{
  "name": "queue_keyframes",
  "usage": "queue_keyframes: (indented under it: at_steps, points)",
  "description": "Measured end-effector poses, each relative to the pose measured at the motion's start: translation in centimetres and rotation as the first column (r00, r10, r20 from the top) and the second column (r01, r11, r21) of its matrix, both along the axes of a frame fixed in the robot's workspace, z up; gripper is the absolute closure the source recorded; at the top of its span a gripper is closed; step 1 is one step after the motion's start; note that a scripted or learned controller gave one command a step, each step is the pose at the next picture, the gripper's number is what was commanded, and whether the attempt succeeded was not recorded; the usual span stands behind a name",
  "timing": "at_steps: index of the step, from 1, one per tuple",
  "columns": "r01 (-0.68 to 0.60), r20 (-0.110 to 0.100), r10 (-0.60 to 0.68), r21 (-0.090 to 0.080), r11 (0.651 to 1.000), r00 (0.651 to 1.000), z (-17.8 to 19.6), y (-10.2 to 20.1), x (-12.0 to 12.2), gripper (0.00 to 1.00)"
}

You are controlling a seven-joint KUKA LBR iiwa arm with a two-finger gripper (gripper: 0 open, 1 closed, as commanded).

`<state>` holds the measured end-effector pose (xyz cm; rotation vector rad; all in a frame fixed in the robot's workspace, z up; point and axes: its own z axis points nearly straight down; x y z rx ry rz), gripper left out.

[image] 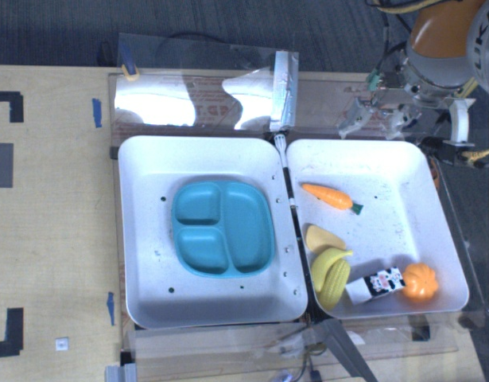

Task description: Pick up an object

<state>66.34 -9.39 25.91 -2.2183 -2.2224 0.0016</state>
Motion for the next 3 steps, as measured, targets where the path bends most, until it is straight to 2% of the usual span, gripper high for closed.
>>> queue_keyframes:
  at_steps: [1, 2, 3]
  points:
    - [-0.060, 0.008, 0.060, -0.001, 0.998, 0.998, -17.1, 0.0, -5.9, 0.00]
    - [-0.057, 0.014, 0.057, -0.002, 0.998, 0.998, -16.0, 0.0, -5.7, 1.00]
    - [0.059, -0.021, -0.059, 0.000, 0.998, 0.998, -7.8, 5.0, -0.1, 1.00]
